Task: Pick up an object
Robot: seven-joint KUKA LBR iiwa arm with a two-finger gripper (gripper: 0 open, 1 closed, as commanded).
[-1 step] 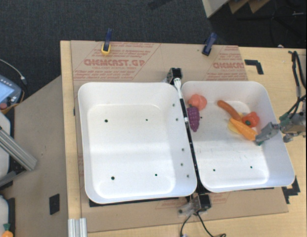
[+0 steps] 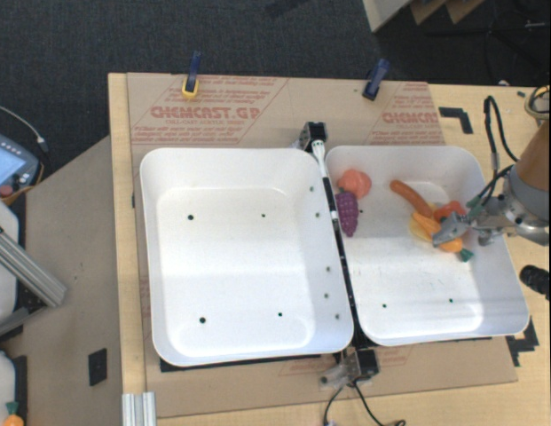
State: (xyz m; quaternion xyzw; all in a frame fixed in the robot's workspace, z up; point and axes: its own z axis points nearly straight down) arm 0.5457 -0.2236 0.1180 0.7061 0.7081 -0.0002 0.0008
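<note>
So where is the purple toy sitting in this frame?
The purple toy lies in the right bin, against its left wall by the divider, just below the pink ball.

Two clamps, yellow-tipped [image 2: 192,76] and blue [image 2: 375,79], apparently pin the brown board [image 2: 257,109].

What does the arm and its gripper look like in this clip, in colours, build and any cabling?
The arm enters at the right edge: an orange-brown band above a grey wrist section. The gripper is grey metal and compact, with a small teal tip at its lower end. A thin black cable loops beside the arm. No markings are readable at this size.
</note>
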